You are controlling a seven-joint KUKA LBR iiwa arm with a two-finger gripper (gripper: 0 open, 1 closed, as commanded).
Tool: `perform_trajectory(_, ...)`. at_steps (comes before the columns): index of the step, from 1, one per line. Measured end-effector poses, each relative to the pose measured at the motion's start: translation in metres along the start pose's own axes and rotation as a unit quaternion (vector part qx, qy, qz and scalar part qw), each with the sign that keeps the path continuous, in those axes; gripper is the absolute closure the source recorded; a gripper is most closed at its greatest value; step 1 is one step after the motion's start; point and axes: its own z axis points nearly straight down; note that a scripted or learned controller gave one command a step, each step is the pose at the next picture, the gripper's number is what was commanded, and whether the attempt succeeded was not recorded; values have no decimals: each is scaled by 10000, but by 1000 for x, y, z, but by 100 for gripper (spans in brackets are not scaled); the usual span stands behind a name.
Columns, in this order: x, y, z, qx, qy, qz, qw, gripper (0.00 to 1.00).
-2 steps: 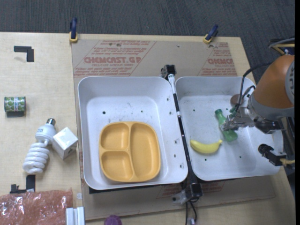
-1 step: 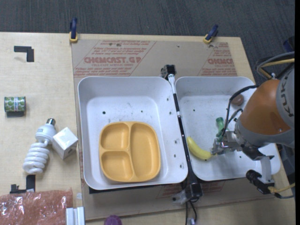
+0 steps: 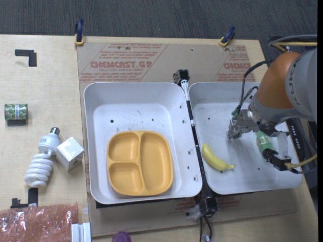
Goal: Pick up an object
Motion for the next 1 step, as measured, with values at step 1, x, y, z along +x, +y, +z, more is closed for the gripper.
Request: perform_trajectory(1, 1, -68, 1, 8, 4, 14, 10000, 0)
